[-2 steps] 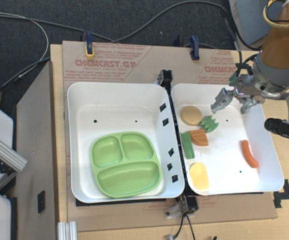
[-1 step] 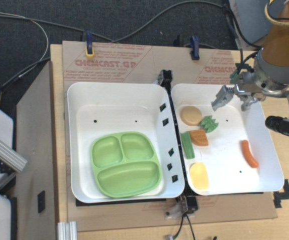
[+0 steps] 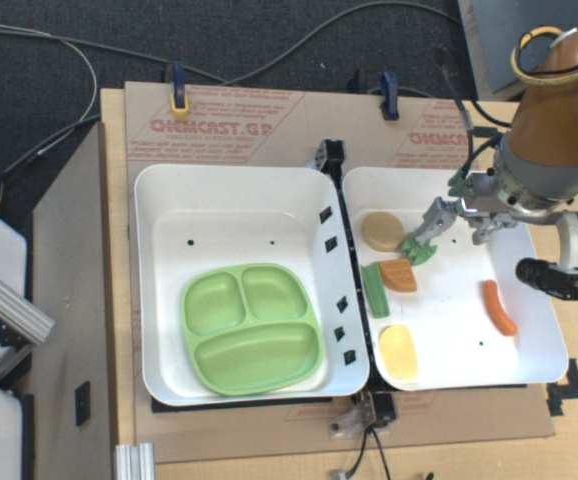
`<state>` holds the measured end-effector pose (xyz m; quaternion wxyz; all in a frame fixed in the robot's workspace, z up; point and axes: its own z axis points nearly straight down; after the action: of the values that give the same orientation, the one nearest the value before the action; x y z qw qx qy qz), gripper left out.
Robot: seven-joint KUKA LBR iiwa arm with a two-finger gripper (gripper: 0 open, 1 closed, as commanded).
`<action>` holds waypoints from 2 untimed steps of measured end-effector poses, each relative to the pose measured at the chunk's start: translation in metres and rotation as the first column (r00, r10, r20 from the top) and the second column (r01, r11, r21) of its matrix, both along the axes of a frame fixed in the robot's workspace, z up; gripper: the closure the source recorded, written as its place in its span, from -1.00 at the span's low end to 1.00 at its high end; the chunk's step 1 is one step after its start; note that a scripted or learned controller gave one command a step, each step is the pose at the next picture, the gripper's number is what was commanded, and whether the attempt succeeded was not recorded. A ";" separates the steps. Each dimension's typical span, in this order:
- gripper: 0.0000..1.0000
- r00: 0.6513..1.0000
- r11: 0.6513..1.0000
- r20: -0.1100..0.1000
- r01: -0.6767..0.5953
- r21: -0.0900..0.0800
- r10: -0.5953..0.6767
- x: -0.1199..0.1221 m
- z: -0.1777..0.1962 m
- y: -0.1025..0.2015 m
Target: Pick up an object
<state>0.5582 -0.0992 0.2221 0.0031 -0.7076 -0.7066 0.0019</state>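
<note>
Gripper (image 3: pixel 431 230) over right bin (image 3: pixel 529 353) | beside tan disc (image 3: pixel 381 231), green piece (image 3: pixel 418 252) | grip possibly open, cannot tell | wrist hides far corner

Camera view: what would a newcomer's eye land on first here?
Probably the green divided plate, lying alone in the left bin. Next, the grey and orange arm reaching in from the right, its gripper low over the right bin near the upper cluster of toy food: a tan round piece, an orange wedge and a green stick.
</note>
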 end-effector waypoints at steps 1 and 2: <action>-1.00 1.000 1.000 0.001 -0.001 0.000 0.001 0.001 -0.043 0.003; -1.00 1.000 1.000 -0.002 0.000 0.001 0.000 0.001 -0.105 -0.001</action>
<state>0.5591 -0.1007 0.1170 0.0039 -0.7075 -0.7067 0.0022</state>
